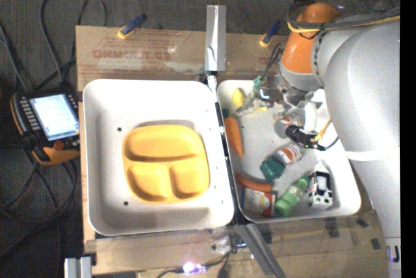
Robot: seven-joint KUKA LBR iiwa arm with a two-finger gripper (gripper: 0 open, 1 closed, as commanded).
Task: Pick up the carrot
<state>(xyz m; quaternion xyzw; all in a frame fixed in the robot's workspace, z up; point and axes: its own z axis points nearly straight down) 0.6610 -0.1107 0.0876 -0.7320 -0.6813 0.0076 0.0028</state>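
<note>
I see the carrot (233, 136) lying along the right bin's (351, 202) left wall. Pincer (261, 93) hovers at the bin's far end, near the carrot; its spread I cannot tell.

Bench (149, 52) bears two white bins (97, 160) (side by side).

Two bins are set side by side: the left bin (97, 140) holds a divided tray (168, 162). In the right bin (344, 205), the carrot (234, 136) is laid along the left wall, with bottles (290, 197) grouped toward the lower right.
</note>
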